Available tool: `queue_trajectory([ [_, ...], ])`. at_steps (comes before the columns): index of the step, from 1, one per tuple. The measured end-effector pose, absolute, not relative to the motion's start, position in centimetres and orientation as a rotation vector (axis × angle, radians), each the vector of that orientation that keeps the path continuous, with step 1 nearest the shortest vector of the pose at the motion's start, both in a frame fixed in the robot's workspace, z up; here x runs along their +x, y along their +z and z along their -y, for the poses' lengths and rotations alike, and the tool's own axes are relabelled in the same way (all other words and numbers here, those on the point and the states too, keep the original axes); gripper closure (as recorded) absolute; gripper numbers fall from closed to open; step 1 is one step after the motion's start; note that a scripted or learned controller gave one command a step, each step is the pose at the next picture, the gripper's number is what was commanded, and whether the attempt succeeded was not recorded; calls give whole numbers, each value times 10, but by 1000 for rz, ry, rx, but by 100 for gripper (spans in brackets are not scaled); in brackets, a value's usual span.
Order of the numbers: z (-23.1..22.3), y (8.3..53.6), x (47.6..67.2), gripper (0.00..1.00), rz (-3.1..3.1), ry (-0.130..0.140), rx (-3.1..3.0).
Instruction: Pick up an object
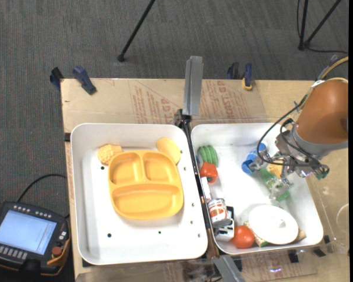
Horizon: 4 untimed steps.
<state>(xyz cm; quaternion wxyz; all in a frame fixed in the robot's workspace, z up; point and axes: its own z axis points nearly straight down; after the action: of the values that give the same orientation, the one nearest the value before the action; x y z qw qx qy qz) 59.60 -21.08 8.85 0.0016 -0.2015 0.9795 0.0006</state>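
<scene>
A: end effector (280,177) is low over the right bin (235,135), at that bin's right side. Can't tell its state from this angle, the wrist covers it.

B: arm pose?

A: Arm (320,113) comes in over the worktop's (141,96) right edge, orange band on top, wrist pointing steeply down into the bin. Cables loop off the wrist toward the bin's back wall.

B: objects?

A: Clear plastic item with green bits (279,188) right beneath the tool, blue piece (249,164) just beside it. White round lid (274,224) at the front right corner, red tomato (243,237) touching its left edge. Green ridged toy (208,154) and small red piece (208,170) along the left wall, can (216,208) further forward.

B: left bin?

A: Left bin (85,216) holds the yellow divided tray (146,184), two yellowish toys at its back corners.
</scene>
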Motion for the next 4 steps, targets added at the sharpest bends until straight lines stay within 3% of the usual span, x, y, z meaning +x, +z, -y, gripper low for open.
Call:
queue_trajectory([
  [1, 152, 89, 612, 0, -3044, 4, -767],
  [2, 203, 88, 619, 0, -2941, 18, -1086],
  [3, 205, 99, 620, 100, -2939, 12, -1078],
  [4, 205, 97, 618, 0, -2945, 20, -1078],
])
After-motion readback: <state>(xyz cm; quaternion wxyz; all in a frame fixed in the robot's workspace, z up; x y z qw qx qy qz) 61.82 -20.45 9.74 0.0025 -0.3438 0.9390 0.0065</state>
